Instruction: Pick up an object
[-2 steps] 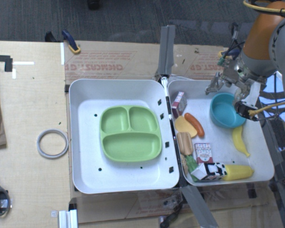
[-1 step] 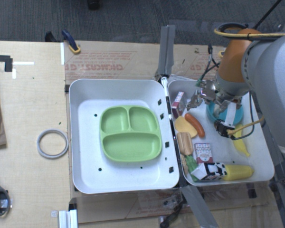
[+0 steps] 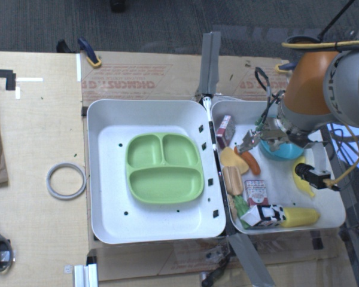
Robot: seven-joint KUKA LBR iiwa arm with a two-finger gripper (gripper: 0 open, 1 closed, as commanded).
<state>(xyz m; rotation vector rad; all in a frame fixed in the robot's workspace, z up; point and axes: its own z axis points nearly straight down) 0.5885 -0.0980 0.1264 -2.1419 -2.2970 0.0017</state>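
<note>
Two shallow white bins were seen side by side, a smooth green divided plate (image 3: 165,167) in the left bin (image 3: 102,178), while the gripper (image 3: 249,142), narrowly parted and holding nothing, hung over an orange carrot-shaped toy (image 3: 251,162) near the right bin's (image 3: 332,211) left wall.

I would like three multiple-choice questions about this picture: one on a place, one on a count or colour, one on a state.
1. Where does the green plate lie?
A. left bin
B. right bin
C. on the bench

2. How many compartments has the plate?
A. two
B. three
C. four

3. How does the blue bowl stand against the gripper?
A. far away, in the other bin
B. right beside it
C. on the floor

Answers: 1 A, it lies in the left bin; 2 B, two small and one long; 3 B, both in the right bin.
</note>
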